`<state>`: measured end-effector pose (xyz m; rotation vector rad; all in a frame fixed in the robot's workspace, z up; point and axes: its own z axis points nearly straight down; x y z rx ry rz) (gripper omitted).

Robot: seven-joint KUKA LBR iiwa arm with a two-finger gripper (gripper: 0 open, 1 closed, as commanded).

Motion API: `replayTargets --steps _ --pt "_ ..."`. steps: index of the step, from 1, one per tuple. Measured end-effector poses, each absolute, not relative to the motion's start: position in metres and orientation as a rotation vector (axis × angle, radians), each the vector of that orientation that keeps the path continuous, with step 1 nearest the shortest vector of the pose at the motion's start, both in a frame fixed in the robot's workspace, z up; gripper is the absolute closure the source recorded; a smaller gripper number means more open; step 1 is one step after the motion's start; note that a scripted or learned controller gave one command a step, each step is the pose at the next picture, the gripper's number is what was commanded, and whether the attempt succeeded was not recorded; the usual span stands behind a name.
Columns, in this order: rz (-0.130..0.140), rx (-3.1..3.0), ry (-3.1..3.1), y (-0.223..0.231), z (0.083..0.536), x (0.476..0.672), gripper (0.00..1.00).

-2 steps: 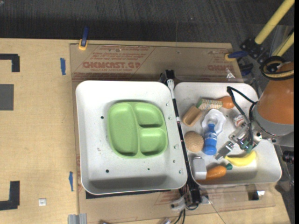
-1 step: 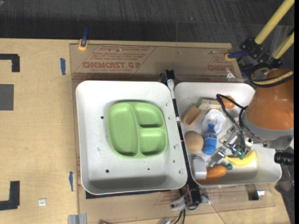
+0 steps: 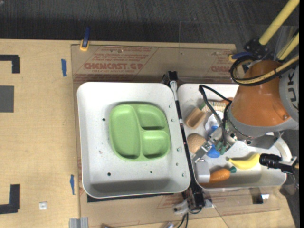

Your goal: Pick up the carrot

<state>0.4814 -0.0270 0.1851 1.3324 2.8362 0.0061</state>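
The carrot (image 3: 220, 175), orange with a small green end pointing right, lies near the front wall of the right bin (image 3: 247, 178). My gripper (image 3: 208, 148) hangs over the left half of that bin, a little behind and to the left of the carrot and apart from it. The arm's orange band (image 3: 256, 99) hides the bin's middle and back right.
A yellow banana (image 3: 244, 162) lies just behind the carrot. Two tan, bread-like pieces (image 3: 195, 118) (image 3: 194, 140) sit by the right bin's left wall, close to the gripper. The left bin (image 3: 95, 170) holds a green divided plate (image 3: 139, 130).
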Motion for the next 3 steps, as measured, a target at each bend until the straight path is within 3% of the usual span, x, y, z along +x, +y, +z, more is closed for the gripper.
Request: replayTargets --steps 1,2,3 --pt "0.001 1.399 2.806 -0.064 0.185 0.515 0.00" --pt "0.002 0.767 3.050 -0.008 0.185 0.480 0.00" --pt "0.000 0.378 3.110 -0.086 0.185 0.482 0.00"
